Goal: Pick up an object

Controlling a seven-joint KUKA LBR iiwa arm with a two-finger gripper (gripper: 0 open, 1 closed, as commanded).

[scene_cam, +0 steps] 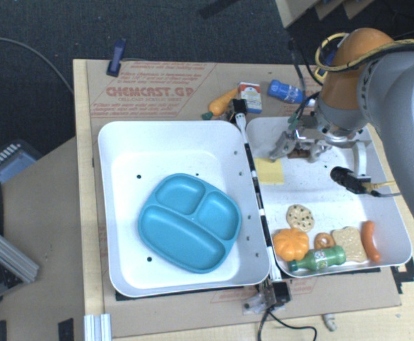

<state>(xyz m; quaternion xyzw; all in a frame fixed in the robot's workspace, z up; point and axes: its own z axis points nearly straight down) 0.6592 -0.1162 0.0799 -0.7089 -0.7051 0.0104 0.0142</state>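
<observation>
Toy foods lie in the white bin (319, 196) on the view's right.
A flat pale-yellow square (269, 170) lies by the bin's left wall, well apart from the rest. At the near end, a round speckled cookie (300, 217) lies flat just behind an orange pumpkin (292, 244). A green bottle (320, 259) lies on its side along the near rim, touching the pumpkin. A small brown ring (324, 241) sits between the pumpkin and a tan bread slice (349, 244). An orange-red sausage (369, 241) lies just beside the bread.
</observation>
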